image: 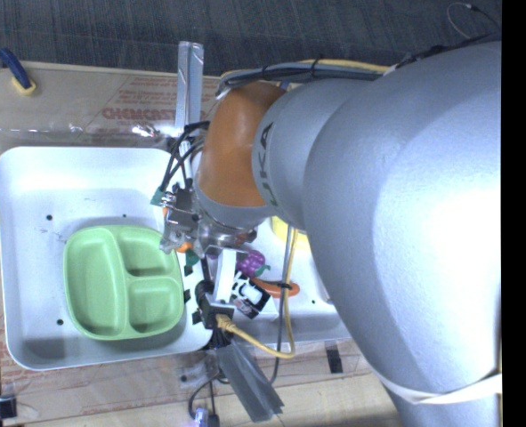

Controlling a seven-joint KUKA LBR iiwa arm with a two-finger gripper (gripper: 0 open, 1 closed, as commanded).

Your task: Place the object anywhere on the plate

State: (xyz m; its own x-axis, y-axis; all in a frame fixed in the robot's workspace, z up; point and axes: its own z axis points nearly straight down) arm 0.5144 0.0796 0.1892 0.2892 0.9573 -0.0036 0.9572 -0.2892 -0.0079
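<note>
Camera view: green plate (120, 283) bare in left bin (22, 185), placing undone, hand (191, 247) state impossible to tell.

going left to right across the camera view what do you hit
blue clip at the bench's far left corner → left bin wall → green plate → gripper at the bins' divide → purple object → grey arm

plate (123, 283) | green, three compartments, flat in left bin | object: possibly purple (mostly hidden)
</note>
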